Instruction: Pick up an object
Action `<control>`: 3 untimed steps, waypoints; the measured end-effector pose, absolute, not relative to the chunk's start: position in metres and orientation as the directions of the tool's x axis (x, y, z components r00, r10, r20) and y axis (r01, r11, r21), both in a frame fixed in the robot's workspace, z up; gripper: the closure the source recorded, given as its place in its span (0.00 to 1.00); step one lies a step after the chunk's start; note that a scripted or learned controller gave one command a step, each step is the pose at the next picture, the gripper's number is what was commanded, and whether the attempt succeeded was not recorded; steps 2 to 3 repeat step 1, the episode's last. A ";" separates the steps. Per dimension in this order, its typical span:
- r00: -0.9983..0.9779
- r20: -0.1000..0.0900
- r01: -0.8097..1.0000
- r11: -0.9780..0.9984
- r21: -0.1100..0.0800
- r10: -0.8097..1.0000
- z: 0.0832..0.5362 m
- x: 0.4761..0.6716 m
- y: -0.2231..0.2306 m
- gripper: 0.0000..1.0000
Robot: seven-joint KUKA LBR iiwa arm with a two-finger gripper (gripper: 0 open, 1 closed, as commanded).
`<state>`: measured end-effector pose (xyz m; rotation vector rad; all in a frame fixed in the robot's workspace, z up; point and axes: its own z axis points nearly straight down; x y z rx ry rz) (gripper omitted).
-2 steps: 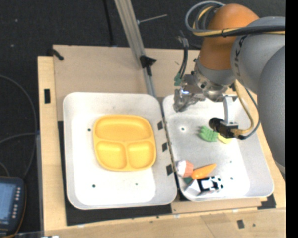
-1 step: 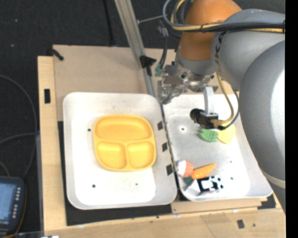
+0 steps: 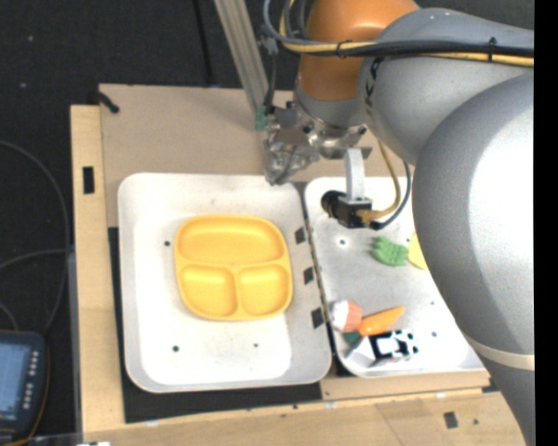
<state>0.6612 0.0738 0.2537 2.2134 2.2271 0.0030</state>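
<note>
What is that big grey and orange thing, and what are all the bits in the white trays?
That is a robot arm. The camera sits above, looking down at a slant. The arm's claw hangs at the top edge between two white trays. The left tray holds a yellow plate with three sections. The right tray holds small toys: a green piece, an orange carrot-like one and a black-and-white block. I cannot see anything gripped in the claw.
</note>
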 end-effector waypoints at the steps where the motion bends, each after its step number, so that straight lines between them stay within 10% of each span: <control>1: -0.003 -0.002 1.000 0.003 0.000 1.000 0.234 0.673 0.087 1.00; 3: -0.003 -0.002 1.000 0.003 0.000 1.000 0.234 0.673 0.087 1.00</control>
